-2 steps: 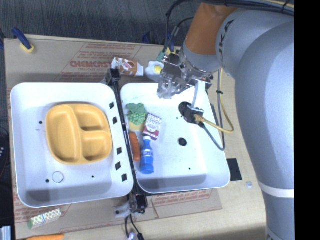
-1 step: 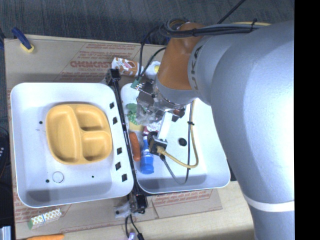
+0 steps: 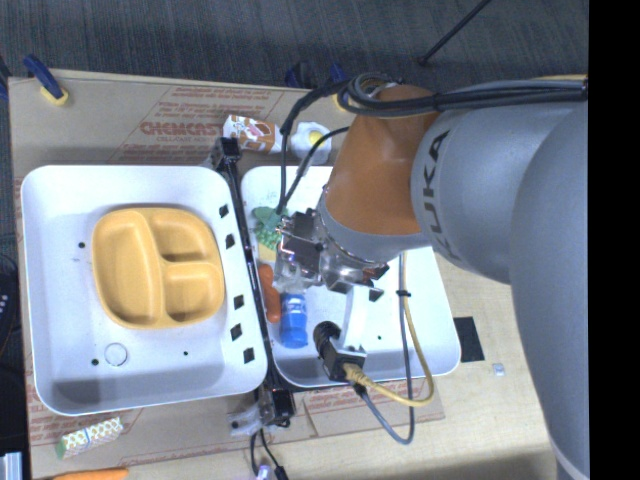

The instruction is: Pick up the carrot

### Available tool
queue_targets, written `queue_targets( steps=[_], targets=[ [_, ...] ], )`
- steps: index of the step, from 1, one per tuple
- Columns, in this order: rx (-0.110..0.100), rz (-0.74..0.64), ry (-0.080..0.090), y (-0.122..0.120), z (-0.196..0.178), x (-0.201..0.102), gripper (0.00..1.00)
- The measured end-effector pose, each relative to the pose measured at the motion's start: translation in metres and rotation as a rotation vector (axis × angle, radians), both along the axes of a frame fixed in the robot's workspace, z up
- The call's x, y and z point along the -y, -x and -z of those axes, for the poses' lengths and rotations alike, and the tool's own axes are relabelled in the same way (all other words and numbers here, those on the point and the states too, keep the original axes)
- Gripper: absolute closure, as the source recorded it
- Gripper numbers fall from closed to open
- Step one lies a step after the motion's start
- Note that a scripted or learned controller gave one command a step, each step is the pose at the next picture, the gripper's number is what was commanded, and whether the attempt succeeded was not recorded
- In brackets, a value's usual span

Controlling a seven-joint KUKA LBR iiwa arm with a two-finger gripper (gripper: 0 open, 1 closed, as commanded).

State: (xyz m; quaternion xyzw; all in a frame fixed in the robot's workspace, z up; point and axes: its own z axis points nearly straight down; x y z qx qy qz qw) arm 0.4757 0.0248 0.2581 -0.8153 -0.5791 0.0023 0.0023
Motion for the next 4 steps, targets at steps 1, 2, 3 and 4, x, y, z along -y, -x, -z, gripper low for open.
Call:
queue_targets(
  steps=[1, 2, 3, 4],
  targets=[
    [0.003, -0.009, 0.001, -0.02, -0.032, 0.083, 1.0],
    [-0.001, 0.169, 0.001, -0.004, 0.067, 0.042, 1.0],
    [0.004, 0.153, 0.002, -0.001, -0.029, 0.121, 1.0],
    [0.0, 0.284, 0.001, 0.0, 0.04, 0.064, 1.0]
  ],
)
